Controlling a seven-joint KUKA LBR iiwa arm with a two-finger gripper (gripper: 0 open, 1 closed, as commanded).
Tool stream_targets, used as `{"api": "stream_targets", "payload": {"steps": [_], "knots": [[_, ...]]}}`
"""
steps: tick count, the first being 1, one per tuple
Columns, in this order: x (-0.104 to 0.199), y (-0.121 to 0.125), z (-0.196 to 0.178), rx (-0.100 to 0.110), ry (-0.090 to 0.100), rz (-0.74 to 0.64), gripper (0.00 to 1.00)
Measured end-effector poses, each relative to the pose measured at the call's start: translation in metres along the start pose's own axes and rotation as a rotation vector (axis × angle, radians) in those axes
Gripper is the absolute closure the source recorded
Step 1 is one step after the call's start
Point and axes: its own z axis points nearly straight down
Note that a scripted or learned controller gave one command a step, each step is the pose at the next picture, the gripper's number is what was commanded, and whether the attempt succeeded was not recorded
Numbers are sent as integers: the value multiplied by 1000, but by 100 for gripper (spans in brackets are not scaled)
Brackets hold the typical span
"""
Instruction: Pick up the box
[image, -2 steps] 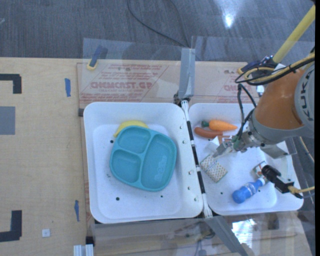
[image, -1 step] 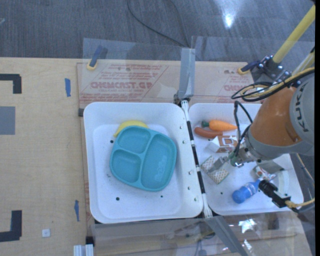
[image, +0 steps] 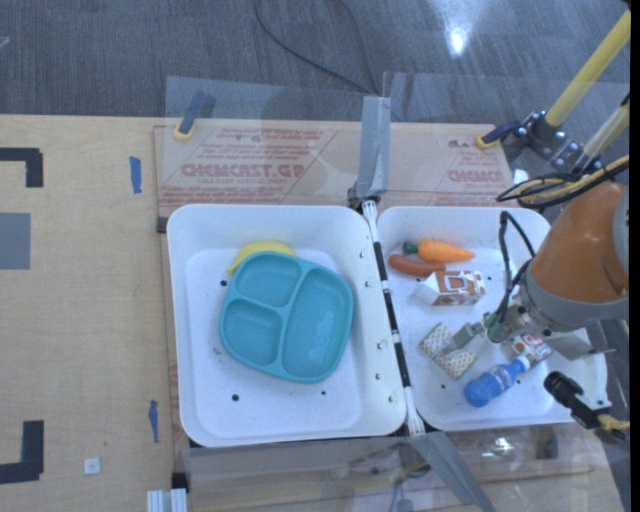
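Observation:
A small white and orange carton box (image: 455, 287) lies in the right bin (image: 420, 225), towards its back. Just in front of it lies a flat grey patterned packet (image: 438, 346). My gripper (image: 477, 337) reaches in from the right and hangs low over the packet's right end, a little in front of and to the right of the carton. The arm's orange band (image: 590, 250) and grey wrist hide the bin's right side.
An orange carrot (image: 445, 251) and a red sausage (image: 410, 266) lie at the back of the right bin. A blue bottle (image: 493, 385) lies in front of the gripper, a small red and white item (image: 529, 348) beside it. The left bin (image: 190, 330) holds a teal divided plate (image: 288, 315) over something yellow (image: 262, 249).

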Motion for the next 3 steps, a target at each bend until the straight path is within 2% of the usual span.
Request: {"api": "stream_targets", "payload": {"steps": [1, 2, 3], "knots": [[10, 55, 9, 3, -6, 102, 0], [-17, 64, -14, 15, -2, 305, 0], [27, 38, 14, 7, -1, -212, 0]]}}
